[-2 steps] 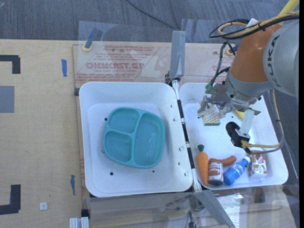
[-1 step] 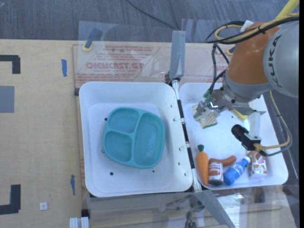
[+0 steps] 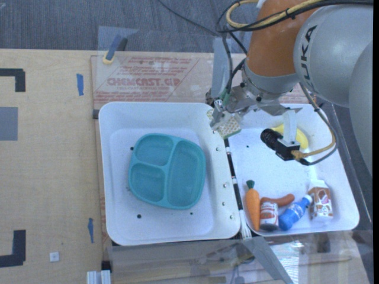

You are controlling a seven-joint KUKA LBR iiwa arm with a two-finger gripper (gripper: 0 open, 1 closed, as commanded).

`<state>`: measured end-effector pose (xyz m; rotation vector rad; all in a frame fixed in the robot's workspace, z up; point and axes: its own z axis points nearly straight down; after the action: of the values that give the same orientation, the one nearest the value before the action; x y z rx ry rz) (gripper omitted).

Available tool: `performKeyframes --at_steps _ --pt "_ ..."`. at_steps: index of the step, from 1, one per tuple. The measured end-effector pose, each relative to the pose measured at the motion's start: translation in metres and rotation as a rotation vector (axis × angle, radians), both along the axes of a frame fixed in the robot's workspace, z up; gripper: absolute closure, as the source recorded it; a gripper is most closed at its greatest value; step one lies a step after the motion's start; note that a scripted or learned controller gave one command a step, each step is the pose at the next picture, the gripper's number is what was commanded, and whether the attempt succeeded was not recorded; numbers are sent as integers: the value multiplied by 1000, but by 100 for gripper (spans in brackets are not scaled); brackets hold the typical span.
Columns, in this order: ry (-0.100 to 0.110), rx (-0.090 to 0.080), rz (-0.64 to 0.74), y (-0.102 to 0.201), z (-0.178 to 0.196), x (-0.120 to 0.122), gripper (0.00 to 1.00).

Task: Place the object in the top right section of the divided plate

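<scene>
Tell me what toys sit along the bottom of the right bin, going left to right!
Carrot → small can → blue bottle → little carton. A sausage lies behind the can and bottle, so its spot in the line is unclear.

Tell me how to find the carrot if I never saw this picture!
Look at the right white bin, then at the toys along its near edge. The carrot is leftmost there, beside the can. It is the one plain orange thing with a green top.

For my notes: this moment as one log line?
gripper: above the bins' shared edge | plate: left bin, bare | carrot, bottle: right bin | placement: pending
</scene>
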<state>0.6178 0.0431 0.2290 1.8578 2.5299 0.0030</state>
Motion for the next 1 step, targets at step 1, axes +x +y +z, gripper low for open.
performKeyframes --at_steps 1 --pt "0 -1 18 72 14 37 100"
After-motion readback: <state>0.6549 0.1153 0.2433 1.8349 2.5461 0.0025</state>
